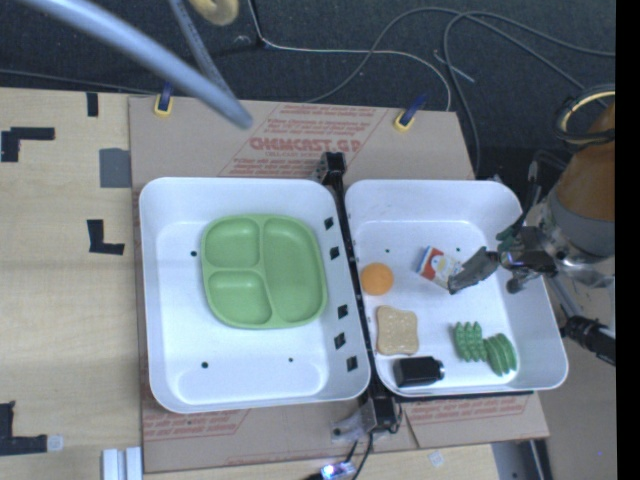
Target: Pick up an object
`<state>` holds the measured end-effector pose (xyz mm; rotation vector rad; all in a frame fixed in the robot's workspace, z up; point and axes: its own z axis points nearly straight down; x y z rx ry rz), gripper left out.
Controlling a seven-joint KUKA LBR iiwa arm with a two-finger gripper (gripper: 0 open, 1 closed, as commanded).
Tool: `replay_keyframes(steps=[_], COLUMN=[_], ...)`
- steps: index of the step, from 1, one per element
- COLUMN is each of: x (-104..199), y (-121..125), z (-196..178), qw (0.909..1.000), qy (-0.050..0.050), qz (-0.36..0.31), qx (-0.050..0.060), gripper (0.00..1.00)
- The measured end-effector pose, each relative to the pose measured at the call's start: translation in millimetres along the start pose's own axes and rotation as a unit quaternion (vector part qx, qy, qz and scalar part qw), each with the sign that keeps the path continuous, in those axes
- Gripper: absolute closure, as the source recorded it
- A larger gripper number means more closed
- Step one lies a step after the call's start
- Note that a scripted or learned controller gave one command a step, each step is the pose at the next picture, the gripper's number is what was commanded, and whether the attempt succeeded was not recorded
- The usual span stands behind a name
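Camera view has the pincer [484, 271] low over the right bin [455, 196], one dark finger [470, 271] reaching toward the red-and-white carton [433, 264] just beside its tip. Whether the jaws are spread or grip anything I cannot tell; they look empty. The approach seems under way, so next comes centring over the carton, then closing.

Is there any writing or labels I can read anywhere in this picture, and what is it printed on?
"CHEMCAST GP": that is my best reading of the large red letters on the brown cardboard sheet under the two white bins; the print is soft.
Smaller red lines above and below it on the same sheet: too blurred to read.
The small red and white packet in the right bin: print too small to read.
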<state>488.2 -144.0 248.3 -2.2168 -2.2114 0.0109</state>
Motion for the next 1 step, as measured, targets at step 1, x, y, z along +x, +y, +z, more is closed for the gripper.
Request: replay_keyframes(steps=[1], x=[0.3], y=[2.2], z=[-5.2], qw=[1.0], qy=[-0.001], qz=[-0.002], qx=[-0.005], gripper=[0.0])
